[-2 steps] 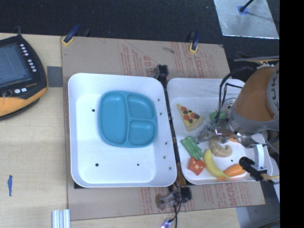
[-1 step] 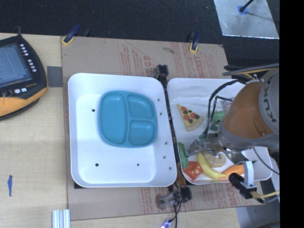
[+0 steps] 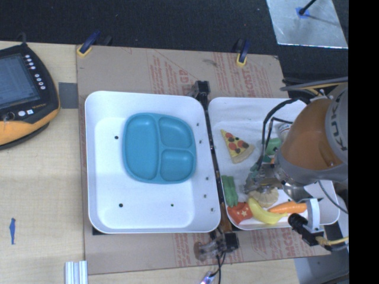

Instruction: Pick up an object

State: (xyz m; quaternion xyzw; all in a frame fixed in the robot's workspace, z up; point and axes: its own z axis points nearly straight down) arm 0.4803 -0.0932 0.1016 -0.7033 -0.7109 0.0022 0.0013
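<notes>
The right bin [image 3: 237, 117] holds a toy pizza slice [image 3: 236, 146], a green piece [image 3: 229, 189], a red piece [image 3: 238, 213], a yellow banana [image 3: 263, 212], an orange carrot [image 3: 288, 207] and a beige round piece [image 3: 267, 196]. My gripper [image 3: 261, 179] hangs low over the bin's middle, just above the beige piece and the banana. The orange-banded wrist [image 3: 308, 141] covers the bin's right side. A small green item [image 3: 273, 144] peeks out beside the wrist.
In the left bin [image 3: 106, 206] lies a blue divided plate [image 3: 159, 147]. A teach pendant [image 3: 23, 93] rests on the bench at far left. Clamps [image 3: 87, 43] hold the cardboard sheet's back edge. Cables run along the arm at right.
</notes>
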